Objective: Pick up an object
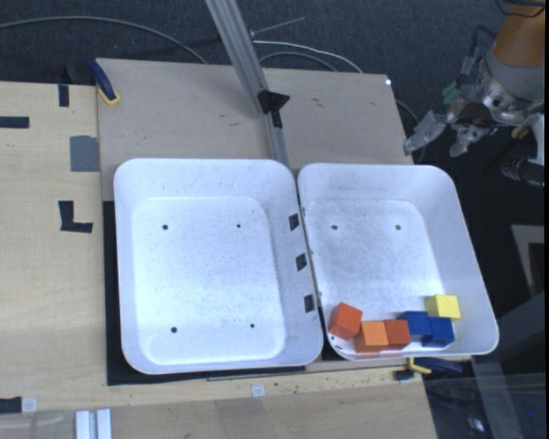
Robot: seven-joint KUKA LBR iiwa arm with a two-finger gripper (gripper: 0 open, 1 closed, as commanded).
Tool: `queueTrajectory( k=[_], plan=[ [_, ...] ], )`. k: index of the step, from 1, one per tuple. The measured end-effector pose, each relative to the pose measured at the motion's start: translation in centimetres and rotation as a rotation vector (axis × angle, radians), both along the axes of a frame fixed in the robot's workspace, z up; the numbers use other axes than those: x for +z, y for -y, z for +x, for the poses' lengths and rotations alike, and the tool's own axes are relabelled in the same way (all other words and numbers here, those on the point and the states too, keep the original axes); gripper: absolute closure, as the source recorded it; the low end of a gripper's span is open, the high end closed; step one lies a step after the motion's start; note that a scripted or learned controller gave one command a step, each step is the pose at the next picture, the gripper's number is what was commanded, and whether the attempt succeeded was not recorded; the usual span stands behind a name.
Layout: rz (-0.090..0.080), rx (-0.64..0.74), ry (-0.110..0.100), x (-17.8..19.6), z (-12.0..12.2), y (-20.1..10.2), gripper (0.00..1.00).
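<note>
Near the right white plastic bin [457, 208] front edge: three orange cubes [346, 319], two blue [419, 324], one yellow [444, 306]. Two-finger gripper [444, 135] spread wide, holding nothing, outside bin.

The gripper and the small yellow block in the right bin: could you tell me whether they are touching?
Apart. The camera view shows the gripper beyond the far right corner of the right white bin, while the small yellow block lies at the bin's near end.

You've got two white bins on the desk, a left bin [137, 190] and a right bin [448, 199]. Count the blocks with me: two orange blocks [346, 319] [375, 335], one rust-red block [397, 333], two blue blocks [418, 323] [439, 333], one yellow block [444, 306]. Six blocks.
</note>
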State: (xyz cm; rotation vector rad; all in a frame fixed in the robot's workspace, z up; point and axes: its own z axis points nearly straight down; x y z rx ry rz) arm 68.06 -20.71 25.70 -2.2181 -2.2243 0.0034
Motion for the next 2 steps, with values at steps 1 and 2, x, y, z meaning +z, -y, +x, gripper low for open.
queueTrajectory(
  k=[1, 2],
  plan=[
    [0.0, 0.0, -0.002, -2.6, -0.1, 0.1, 0.0],
    [0.001, -0.002, -0.005, -5.9, -3.9, 0.2, 0.0]
  ],
)
